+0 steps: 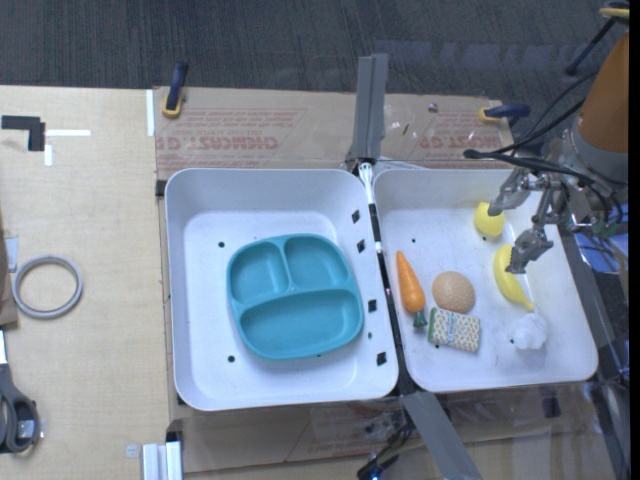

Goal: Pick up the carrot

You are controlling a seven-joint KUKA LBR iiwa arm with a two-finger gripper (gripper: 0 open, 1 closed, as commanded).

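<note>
An orange carrot [409, 282] with a green end lies in the right bin [430, 368] close to its left wall, pointing up and down the view. My gripper [512, 224] hangs over the right part of that bin, well to the right of the carrot, its two fingers spread apart with nothing between them. One fingertip [498, 201] is next to a small lemon [489, 220], the other [522, 255] is above a banana [511, 279].
A round tan bread roll [454, 291], a patterned packet [455, 330] and a white crumpled item [529, 332] share the right bin. The left bin [190, 298] holds a blue divided plate [295, 295]. A tape ring [44, 286] lies on the bench at the left.
</note>
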